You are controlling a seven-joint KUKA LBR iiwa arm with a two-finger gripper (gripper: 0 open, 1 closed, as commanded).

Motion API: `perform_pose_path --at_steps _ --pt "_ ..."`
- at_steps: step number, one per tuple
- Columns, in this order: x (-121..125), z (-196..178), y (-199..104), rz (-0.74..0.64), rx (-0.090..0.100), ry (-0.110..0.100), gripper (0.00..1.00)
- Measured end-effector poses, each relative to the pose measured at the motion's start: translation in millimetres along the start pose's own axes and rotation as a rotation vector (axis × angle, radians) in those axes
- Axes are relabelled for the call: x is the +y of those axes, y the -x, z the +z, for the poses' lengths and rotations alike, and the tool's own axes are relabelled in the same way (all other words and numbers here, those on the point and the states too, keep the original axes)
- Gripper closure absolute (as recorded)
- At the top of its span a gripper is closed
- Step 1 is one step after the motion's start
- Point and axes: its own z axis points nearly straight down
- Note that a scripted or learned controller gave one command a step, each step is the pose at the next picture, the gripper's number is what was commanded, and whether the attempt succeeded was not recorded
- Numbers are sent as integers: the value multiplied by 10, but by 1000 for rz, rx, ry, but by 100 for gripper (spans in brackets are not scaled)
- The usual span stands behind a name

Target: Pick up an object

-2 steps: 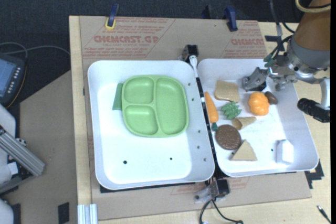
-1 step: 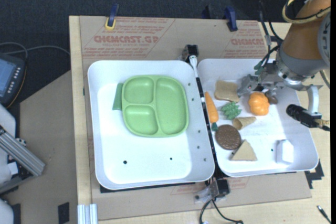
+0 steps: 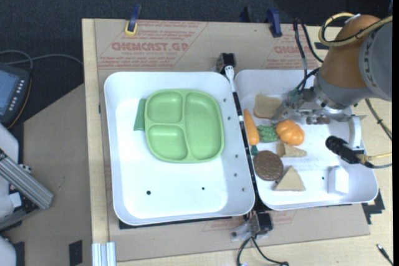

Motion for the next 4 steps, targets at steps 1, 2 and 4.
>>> perform_pose_path --at_steps 1,2,4 --pt "1 123 -6 0 4 -8 0" --pt "7 10 -4 0 4 -6 100" --pt "132 -1206 -18 -2 2 1 100"
